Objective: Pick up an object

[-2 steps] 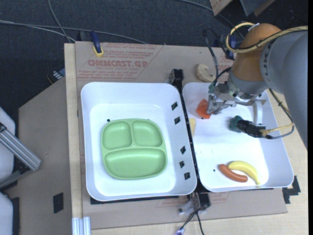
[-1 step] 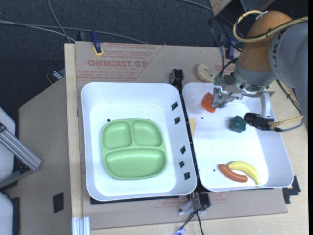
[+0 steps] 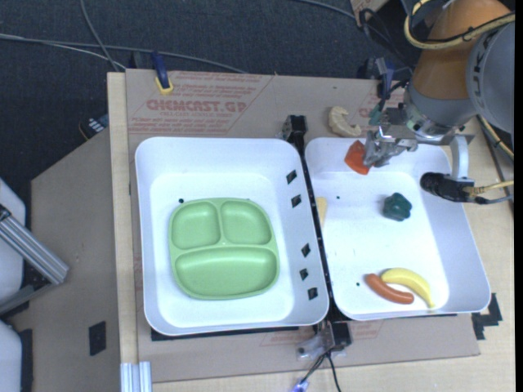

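In the camera view, the gripper [image 3: 377, 155] is seen at the far edge of the right bin [image 3: 458, 243], clenched on an orange object [image 3: 355, 157] near the bin's far left corner. A green object [image 3: 397, 207] lies mid-bin. A banana [image 3: 410, 282] and a sausage [image 3: 387, 288] lie touching near the near edge. A green divided plate [image 3: 223, 247] sits in the left bin [image 3: 155, 219].
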Robot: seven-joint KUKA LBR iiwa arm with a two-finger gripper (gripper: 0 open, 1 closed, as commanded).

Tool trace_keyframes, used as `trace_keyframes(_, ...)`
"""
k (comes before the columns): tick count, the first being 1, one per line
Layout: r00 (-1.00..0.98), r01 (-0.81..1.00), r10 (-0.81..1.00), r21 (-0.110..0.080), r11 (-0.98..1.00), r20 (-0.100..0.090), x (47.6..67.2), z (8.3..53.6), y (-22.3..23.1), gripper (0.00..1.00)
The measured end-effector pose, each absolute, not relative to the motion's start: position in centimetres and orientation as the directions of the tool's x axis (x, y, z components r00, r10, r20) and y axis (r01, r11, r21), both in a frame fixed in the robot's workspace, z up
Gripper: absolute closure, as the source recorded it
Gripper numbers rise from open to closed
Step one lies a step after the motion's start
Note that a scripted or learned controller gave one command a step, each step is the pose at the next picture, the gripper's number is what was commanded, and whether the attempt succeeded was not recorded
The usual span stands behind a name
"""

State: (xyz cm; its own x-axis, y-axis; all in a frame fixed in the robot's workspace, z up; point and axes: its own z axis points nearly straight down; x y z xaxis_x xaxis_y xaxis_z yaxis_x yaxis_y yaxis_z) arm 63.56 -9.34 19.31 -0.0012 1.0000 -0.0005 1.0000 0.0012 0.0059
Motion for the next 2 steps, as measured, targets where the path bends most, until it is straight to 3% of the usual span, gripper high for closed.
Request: trace_keyframes(2, -0.001, 1.0, 1.0, 0.007, 0.001, -0.001, 63.7, 30.0, -9.0, 1.0)
